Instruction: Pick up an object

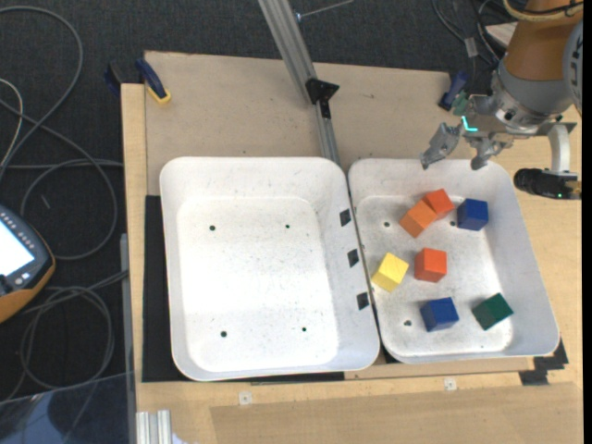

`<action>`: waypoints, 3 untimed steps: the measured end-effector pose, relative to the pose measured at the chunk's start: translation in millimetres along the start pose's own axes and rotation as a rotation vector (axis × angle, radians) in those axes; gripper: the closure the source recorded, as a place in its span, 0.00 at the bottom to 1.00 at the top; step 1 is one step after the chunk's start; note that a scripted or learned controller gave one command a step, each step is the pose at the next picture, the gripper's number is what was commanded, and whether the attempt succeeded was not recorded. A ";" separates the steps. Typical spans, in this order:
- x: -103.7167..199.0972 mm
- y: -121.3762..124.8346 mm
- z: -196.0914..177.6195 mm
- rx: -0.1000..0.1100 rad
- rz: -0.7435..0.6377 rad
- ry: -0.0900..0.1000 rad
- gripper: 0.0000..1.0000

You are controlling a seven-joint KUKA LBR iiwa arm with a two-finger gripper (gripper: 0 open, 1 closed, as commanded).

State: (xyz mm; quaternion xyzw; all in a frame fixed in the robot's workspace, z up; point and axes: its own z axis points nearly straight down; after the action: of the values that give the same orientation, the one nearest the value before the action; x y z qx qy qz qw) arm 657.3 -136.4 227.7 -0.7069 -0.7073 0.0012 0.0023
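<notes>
Seven little square blocks are sitting in the smooth white right bin (532, 289). My gripper (457, 155) is hanging over its far edge, fingers spread apart, holding nothing.

**Gripper open above the right bin's far rim**

The gripper (458, 154) hangs with fingers spread and nothing between them. In the right bin (527, 276), at its 6 o'clock, lie two orange cubes (428, 210) touching; a blue cube (473, 214) sits at 5 o'clock.
</notes>
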 end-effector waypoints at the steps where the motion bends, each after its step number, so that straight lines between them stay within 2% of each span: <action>1: -0.2 0.8 -3.0 -0.004 -0.001 -0.002 0.00; 2: 5.1 -7.3 44.8 0.001 0.000 -0.001 0.00; 3: 7.3 -2.0 104.4 -0.006 -0.001 -0.003 0.00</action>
State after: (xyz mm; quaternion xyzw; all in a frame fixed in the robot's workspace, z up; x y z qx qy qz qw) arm 654.8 -128.9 123.3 -0.7066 -0.7077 0.0000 -0.0007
